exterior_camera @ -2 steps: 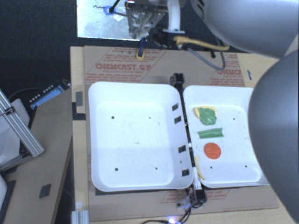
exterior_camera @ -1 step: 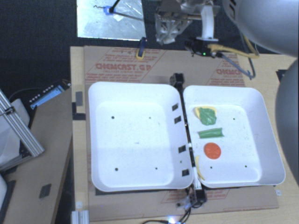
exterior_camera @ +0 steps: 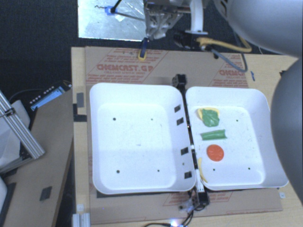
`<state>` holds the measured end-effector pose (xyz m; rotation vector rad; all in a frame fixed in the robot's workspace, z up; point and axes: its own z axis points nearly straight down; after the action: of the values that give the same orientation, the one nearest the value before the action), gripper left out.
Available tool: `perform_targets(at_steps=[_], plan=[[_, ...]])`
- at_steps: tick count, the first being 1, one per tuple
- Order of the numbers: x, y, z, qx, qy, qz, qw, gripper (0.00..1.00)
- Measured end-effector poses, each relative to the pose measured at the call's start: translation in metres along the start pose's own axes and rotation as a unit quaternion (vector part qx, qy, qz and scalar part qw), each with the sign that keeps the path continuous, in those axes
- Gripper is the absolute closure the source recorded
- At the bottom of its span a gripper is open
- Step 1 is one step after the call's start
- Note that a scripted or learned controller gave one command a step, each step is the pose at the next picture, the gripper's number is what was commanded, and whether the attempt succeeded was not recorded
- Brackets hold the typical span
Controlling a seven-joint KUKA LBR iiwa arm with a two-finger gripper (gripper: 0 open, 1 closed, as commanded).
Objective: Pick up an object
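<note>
Right bin (exterior_camera: 255, 103) holds 3 clear pickable items in a column near its left half. Green and yellow piece (exterior_camera: 209, 116) sits at the far end, flat on the bin floor. Green stick (exterior_camera: 213, 135) lies crosswise just below it, apart from it. Orange disc (exterior_camera: 215, 152) lies nearer the camera, just below the stick, not touching. A thin yellow sliver (exterior_camera: 200, 168) lies along the bin's left wall; too small to tell what it is. Nothing is lifted; all 4 rest on the floor of the bin.

Left bin (exterior_camera: 102, 98) sits beside it, the 2 rims meeting at a black clip strip (exterior_camera: 182, 122) down the middle.

Gripper (exterior_camera: 155, 32) hangs high at the top of the view, beyond the far edge of the bins, well apart from every item. Blurred and dark there, so I cannot tell if it is spread or pressed together. Nothing visible in it.

Grey arm (exterior_camera: 265, 13) fills the upper right corner. Yellow cable (exterior_camera: 222, 44) runs under it. Both bins rest on a cardboard sheet (exterior_camera: 123, 65) with red print. A small yellow and blue tag (exterior_camera: 142, 52) stands on the cardboard below the gripper. Metal rail (exterior_camera: 19, 131) lies at left.
</note>
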<state>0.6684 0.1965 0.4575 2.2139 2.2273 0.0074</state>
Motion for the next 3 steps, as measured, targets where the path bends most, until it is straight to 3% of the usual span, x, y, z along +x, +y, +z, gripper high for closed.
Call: perform_targets(at_steps=[1, 2, 3], plan=[[0.04, -0.003, -0.019, 0.0, 0.0, -0.001, 1.0, 1.0], [0.021, -0.025, -0.031, 0.001, 0.0, 0.003, 1.0, 1.0], [0.039, -0.001, -0.034, 0.0, -0.001, 0.001, 1.0, 1.0]])
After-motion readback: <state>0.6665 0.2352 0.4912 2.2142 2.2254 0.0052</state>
